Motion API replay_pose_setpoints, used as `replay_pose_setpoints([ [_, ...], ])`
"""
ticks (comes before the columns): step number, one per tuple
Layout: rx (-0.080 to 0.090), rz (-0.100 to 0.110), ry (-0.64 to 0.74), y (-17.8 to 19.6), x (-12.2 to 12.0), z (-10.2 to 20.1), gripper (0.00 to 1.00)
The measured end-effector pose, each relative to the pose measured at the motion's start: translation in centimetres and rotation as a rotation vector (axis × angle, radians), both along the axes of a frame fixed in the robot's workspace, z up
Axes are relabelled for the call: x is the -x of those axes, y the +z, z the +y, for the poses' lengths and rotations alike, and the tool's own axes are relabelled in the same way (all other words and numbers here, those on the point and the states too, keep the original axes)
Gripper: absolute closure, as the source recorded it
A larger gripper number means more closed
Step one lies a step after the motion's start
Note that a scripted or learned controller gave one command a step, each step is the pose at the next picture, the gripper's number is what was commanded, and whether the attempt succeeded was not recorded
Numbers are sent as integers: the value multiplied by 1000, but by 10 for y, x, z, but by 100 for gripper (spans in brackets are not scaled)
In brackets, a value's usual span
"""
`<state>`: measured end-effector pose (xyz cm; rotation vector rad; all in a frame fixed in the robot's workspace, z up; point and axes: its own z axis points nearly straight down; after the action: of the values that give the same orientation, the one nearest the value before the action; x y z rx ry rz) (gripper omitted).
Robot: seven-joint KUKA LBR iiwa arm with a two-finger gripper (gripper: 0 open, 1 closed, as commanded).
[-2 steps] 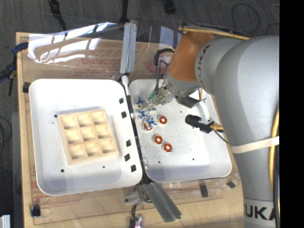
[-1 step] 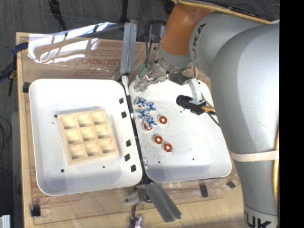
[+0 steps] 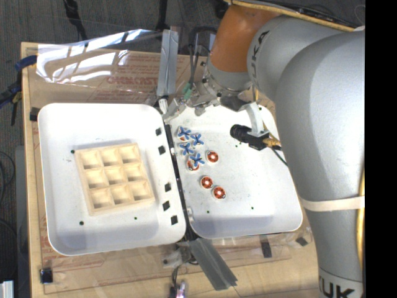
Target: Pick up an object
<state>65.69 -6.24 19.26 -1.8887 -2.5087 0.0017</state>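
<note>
In the right bin (image 3: 273, 213) lie several small blue jack-shaped pieces (image 3: 188, 143) near its left wall. Below them sit three red-and-white rings: one (image 3: 213, 158) beside the jacks, one (image 3: 206, 182) lower, and one (image 3: 218, 193) lowest. My gripper (image 3: 180, 103) hangs over the far left corner of the right bin, just above the blue pieces, under the orange-banded wrist (image 3: 239, 39). Nothing shows between its tips.
The left bin (image 3: 56, 222) holds a wooden tray (image 3: 114, 177) of nine square compartments. A black cable plug (image 3: 248, 135) hangs over the right bin's far side. The grey arm (image 3: 322, 117) covers the right part of the bench. A clear plastic sheet (image 3: 87, 58) lies behind the bins.
</note>
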Motion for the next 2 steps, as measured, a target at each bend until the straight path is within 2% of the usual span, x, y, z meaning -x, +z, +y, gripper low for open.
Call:
replay_pose_setpoints([
  [1, -8, -38, 13, -45, -10, -17, 0],
  [2, -11, -52, 41, -48, -8, -19, 0],
])
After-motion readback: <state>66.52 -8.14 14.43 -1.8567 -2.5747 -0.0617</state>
